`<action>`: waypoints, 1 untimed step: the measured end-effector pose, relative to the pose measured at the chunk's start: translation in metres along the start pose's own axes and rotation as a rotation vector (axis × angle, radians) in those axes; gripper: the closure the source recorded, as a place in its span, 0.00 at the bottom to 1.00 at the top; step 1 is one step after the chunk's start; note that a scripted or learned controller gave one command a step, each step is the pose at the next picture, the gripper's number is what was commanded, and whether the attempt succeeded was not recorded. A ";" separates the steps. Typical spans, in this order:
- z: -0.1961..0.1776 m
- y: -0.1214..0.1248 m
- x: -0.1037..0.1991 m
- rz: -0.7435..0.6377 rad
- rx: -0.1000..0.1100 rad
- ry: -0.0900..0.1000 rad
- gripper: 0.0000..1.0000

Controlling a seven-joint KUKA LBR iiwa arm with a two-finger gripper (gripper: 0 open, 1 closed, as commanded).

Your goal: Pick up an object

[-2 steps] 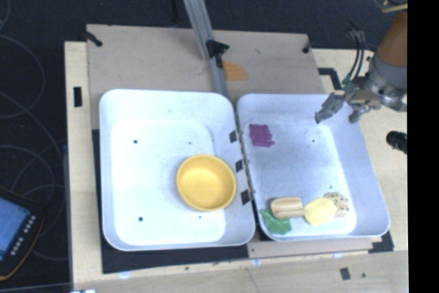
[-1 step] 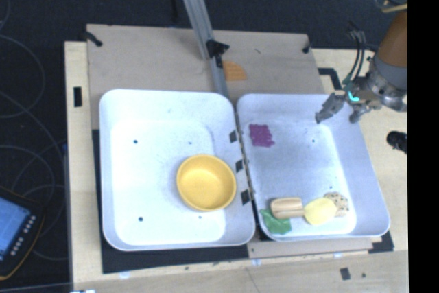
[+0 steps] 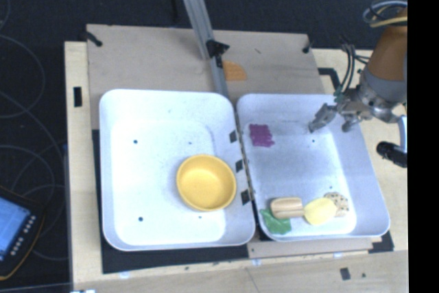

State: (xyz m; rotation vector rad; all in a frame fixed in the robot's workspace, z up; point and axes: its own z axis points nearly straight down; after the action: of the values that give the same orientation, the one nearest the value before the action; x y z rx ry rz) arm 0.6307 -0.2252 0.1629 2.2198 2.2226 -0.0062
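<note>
My gripper [image 3: 330, 126] hangs over the upper right corner of the right bin [image 3: 361, 171], fingers open with nothing between them. A flat purple piece [image 3: 261, 135] lies in that bin's upper left, well to the left of the gripper. Along the bin's front edge sit a tan cylinder [image 3: 286, 207], a yellow rounded object [image 3: 319, 212], a speckled beige object [image 3: 337, 201] and a green piece [image 3: 274, 221]. A yellow bowl [image 3: 206, 182] rests upright in the left bin [image 3: 116, 147], near its lower right.
A grey metal rail [image 3: 195, 7] slants down from the top to the gap between the bins. An orange patch [image 3: 234, 71] marks the bench behind the bins. Cables and the orange-banded arm [image 3: 388, 58] occupy the right side.
</note>
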 end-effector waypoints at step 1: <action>0.052 0.004 0.008 -0.003 0.001 0.001 0.00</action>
State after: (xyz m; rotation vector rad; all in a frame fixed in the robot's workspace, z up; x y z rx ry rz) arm 0.6344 -0.2176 0.1109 2.2175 2.2265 -0.0060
